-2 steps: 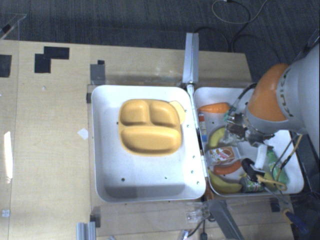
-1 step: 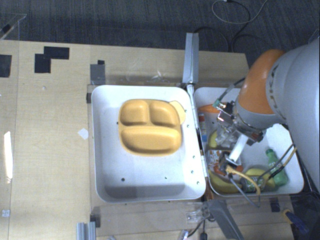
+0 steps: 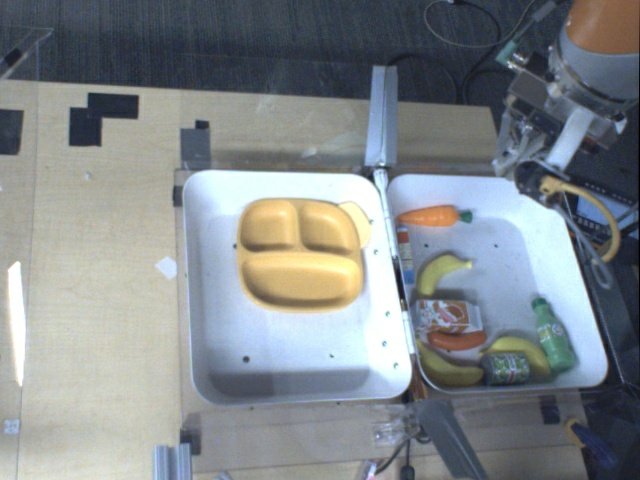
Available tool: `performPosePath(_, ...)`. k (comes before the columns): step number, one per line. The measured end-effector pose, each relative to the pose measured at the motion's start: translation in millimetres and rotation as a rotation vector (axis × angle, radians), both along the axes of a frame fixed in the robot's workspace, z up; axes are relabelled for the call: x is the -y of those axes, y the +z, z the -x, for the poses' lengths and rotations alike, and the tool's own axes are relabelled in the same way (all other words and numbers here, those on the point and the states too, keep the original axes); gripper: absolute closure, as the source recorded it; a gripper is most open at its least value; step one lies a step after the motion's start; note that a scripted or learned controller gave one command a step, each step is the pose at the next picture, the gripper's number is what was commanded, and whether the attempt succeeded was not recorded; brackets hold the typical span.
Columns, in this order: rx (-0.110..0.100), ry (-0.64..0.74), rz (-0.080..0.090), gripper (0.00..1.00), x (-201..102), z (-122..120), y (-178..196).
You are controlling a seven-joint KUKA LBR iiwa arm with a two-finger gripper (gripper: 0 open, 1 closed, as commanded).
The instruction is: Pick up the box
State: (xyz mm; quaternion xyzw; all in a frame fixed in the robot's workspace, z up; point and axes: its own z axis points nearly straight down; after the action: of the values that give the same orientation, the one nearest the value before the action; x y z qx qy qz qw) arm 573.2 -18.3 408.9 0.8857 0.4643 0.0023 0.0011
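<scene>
Camera view: gripper (image 3: pixel 519 146) above right bin's (image 3: pixel 575 258) corner, grip state unclear, box (image 3: pixel 448 316) untouched, pick not started.

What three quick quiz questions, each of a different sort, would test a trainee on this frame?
1. True or false: the box lies in the bin with the yellow tray.
2. Which item lies nearest the right bin's far edge? A) carrot B) green bottle C) can
3. Fill in: the tool hangs above the right bin's far ____ corner.

Key: 1 false; 2 A; 3 right.
</scene>
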Motion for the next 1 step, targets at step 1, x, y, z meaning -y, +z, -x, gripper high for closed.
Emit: performPosePath(1,-0.004,-0.037,0.0,1.0,21.9,78.0,-121.2)
